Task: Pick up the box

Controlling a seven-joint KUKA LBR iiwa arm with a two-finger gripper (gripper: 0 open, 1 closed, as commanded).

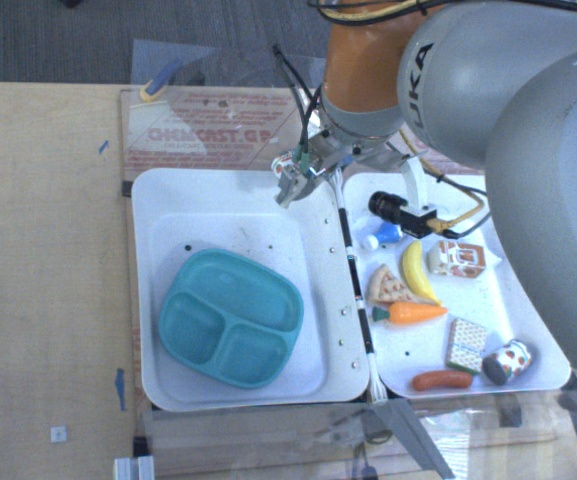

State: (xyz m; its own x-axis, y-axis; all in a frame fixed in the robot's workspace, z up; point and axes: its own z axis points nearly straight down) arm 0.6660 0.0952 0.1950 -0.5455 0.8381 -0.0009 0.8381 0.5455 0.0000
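Nearest me, along the right bin's (528, 313) front edge, I've got a sausage (442, 379), a round patterned ball (509, 361), and the box (466, 343), a small checkered thing lying tilted just above the sausage. Further up sit a carrot (416, 313), a pizza slice (388, 285), a banana (418, 271) and a milk carton (456, 259). The left bin (168, 193) carries a teal divided tray (230, 316). At the far end, the gripper (290, 176) hangs over the left bin's back right corner, well apart from the box; I can't tell its opening from here.
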